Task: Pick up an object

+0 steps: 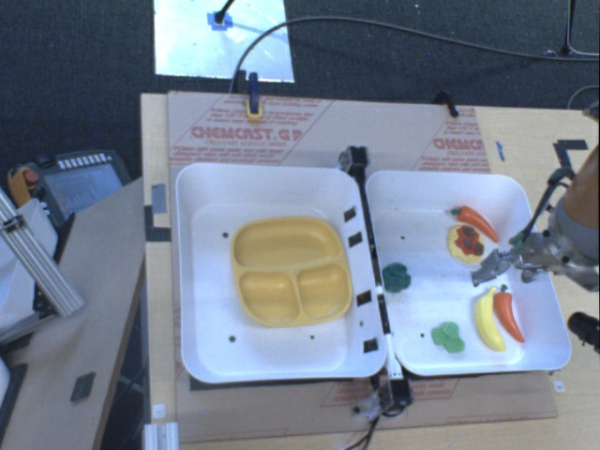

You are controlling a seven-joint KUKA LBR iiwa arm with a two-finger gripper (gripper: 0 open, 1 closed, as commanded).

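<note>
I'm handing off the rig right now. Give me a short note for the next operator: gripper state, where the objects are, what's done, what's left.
Gripper: over the right bin, near its right side, just above the banana; nothing seen between its fingers.
Right bin objects: carrot at upper right, pizza slice just below it, banana and a red-orange pepper side by side at lower right, dark green piece near the left wall, lighter green piece near the front.
Left bin: holds a yellow divided tray.
Done: nothing lifted.
Left: grasp one object and raise it.

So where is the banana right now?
In the right bin, near its front right corner, the banana lies beside an orange pepper, just below the gripper.
</note>
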